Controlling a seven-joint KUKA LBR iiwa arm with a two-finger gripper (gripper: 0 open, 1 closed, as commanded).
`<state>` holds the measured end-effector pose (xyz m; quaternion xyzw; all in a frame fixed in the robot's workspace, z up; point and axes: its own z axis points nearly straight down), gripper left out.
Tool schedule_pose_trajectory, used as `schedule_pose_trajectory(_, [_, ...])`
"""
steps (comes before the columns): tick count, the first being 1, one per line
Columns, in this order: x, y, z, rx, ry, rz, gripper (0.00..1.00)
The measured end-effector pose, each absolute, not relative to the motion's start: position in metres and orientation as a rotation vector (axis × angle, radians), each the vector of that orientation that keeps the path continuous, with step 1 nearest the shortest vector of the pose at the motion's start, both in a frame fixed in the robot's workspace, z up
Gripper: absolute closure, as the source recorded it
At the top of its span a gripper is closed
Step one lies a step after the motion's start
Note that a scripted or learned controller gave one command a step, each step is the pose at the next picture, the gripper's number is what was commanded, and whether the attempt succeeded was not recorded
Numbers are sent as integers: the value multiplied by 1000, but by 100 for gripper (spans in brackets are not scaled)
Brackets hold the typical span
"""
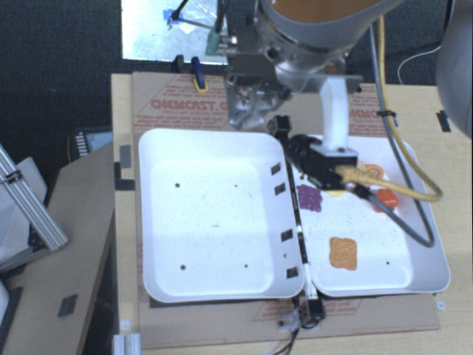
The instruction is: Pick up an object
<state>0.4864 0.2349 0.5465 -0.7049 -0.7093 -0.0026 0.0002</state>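
Note:
The right bin [421, 272] holds a purple piece [309, 198] near its left wall. A tan-orange block [343, 252] lies toward the front, and a red-orange piece [385, 198] sits at the right. A small orange item [373, 172] lies partly under a yellow cable. My gripper [247, 113] hangs under the big grey and orange arm, over the far rim of the left bin [214, 220]. It is up and to the left of the objects and touches none of them. Blur and shadow hide its tips.
A black fitting [319, 163] with yellow and grey cables [414, 191] drapes over the back of the right bin, covering part of it. A divider with black clips [290, 213] separates the bins. Blue clamps [194, 69] sit at the bench's far edge.

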Motion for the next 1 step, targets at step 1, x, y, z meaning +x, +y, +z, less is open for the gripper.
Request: schedule_pose_trajectory(1, [486, 235, 546, -2214, -2228, -7, 0])
